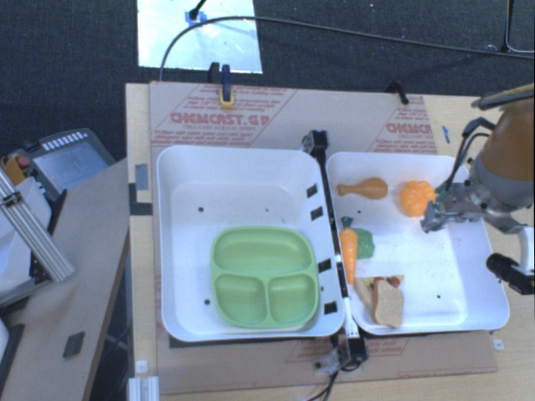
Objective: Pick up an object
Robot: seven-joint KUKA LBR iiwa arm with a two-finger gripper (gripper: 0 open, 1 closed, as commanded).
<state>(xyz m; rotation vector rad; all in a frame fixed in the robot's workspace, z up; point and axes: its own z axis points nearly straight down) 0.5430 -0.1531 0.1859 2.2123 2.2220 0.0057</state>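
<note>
We see the tool (pixel 436 215) poised over the right bin (pixel 468 307), just beside the toy orange (pixel 416 197), on that fruit's right-hand side in the camera view. We cannot tell how the tool is set, nor make out anything held in it; the toy orange sits on the bin floor next to it, not lifted. We judge the orange to be the likeliest target, simply because the tool is closest to it.

The four toys lie loose in the right bin, apparently scattered for picking. The toy drumstick (pixel 364 189) lies near the bin's far edge, its long axis roughly left to right in the view, thick end toward the orange and thin bone end toward the divider. The toy carrot (pixel 349 253) lies along the bin's left wall, its long axis running near to far, with a green leafy top at the far end and the orange tip toward the near edge. The toy sandwich (pixel 385 299) rests in the near part, close to the carrot's tip, tilted slightly. The orange is round and has no long axis, so in our judgement any approach angle serves.

The left bin (pixel 192 182) carries a green divided plate (pixel 266 276), lying flat with two small compartments toward the near edge. Both bins sit on cardboard on the desk (pixel 138 140).
</note>
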